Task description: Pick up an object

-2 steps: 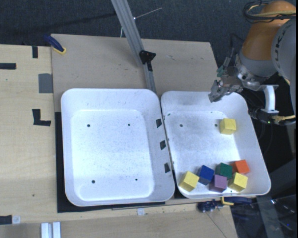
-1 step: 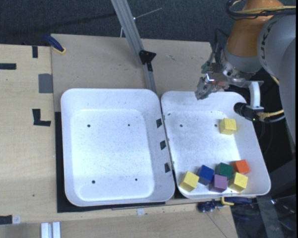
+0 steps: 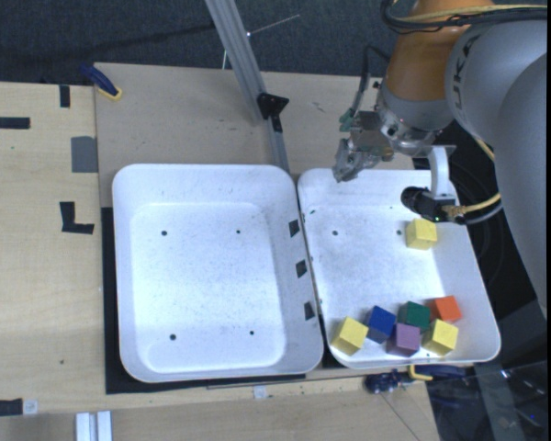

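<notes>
Blocks (image 3: 399,327) huddle touching, well apart from my pincer (image 3: 347,171), whose gap I cannot tell, so I risk nudging neighbours.

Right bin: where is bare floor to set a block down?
The right bin has bare floor in its left and middle, between the end effector above and the block cluster below. The bottom edge is crowded; a lone yellow block sits right.

Arm (image 3: 496,72) cut off at right edge, gripper (image 3: 349,171) blurred, finger state unclear
</notes>
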`<state>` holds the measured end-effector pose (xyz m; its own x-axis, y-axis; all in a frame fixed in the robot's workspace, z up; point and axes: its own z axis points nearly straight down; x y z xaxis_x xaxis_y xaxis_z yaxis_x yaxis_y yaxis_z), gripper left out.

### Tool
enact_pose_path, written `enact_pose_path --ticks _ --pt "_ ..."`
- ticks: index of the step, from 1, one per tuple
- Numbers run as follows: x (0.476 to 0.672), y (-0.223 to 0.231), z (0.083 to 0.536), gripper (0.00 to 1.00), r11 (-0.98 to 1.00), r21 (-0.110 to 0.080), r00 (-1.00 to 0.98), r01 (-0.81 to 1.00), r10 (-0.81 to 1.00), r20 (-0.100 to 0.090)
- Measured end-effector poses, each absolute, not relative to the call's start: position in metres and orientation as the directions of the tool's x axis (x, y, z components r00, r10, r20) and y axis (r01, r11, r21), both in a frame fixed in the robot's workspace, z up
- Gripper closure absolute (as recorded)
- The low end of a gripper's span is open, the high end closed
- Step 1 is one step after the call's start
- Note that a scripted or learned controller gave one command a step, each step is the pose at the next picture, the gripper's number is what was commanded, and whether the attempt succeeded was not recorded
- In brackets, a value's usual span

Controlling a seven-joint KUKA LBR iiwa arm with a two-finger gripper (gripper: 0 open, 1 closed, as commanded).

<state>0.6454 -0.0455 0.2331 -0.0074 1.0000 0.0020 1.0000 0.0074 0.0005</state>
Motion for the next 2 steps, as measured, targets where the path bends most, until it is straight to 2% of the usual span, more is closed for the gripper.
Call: enact_pose_path --ticks 1,2 --pt "0.649 0.012 0.231 1.00 0.007 -0.001 -0.007 1.000 1.000 0.002" --pt "0.642 0.064 0.232 1.00 0.007 -0.002 -0.007 1.000 1.000 0.002"
